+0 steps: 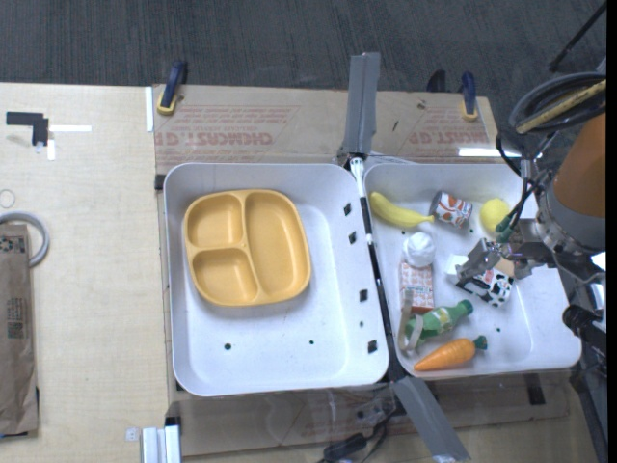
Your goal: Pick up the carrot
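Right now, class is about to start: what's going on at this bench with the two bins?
A grey robot arm with an orange band reaches in from the right over the right-hand white bin, its gripper low among the clutter near a small black-and-white block. The orange carrot with a green top it should pick up lies untouched at the bin's near edge, beside a green bottle. A yellow divided plate sits in the left-hand white bin.

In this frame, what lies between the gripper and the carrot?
In the camera view, bare white floor of the right bin separates the gripper from the carrot; the green bottle lies just left of that line.
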Motion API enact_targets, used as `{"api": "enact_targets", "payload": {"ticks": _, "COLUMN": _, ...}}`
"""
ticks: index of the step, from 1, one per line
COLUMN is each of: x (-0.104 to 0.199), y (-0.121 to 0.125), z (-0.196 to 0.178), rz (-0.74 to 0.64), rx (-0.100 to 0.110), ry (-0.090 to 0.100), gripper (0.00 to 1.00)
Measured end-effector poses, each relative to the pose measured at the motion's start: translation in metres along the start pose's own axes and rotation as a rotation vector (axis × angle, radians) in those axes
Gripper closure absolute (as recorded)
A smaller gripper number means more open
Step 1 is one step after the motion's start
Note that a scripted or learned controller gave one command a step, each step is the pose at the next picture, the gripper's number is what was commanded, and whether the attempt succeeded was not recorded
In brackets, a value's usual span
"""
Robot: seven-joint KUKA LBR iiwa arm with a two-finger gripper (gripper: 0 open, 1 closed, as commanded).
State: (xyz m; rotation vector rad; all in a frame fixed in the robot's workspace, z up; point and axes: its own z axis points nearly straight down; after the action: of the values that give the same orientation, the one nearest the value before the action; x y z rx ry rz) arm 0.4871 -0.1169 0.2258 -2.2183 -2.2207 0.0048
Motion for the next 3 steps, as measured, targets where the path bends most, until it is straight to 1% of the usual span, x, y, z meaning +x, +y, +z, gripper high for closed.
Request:
{"api": "enact_targets", "payload": {"ticks": 1, "x": -0.001, "y": 0.000, "z": -0.008, "rz": 0.002, "rx": 0.002, "ry": -0.001, "gripper": 1.00}}
{"api": "enact_targets", "payload": {"ticks": 2, "x": 0.009, "y": 0.015, "z": -0.105, "rz": -0.056, "rx": -0.002, "ry": -0.002, "gripper": 1.00}}
{"api": "enact_targets", "payload": {"ticks": 3, "x": 0.075, "y": 0.019, "z": -0.035, "rz": -0.264, "rx": -0.001, "ry": -0.001, "gripper": 1.00}}
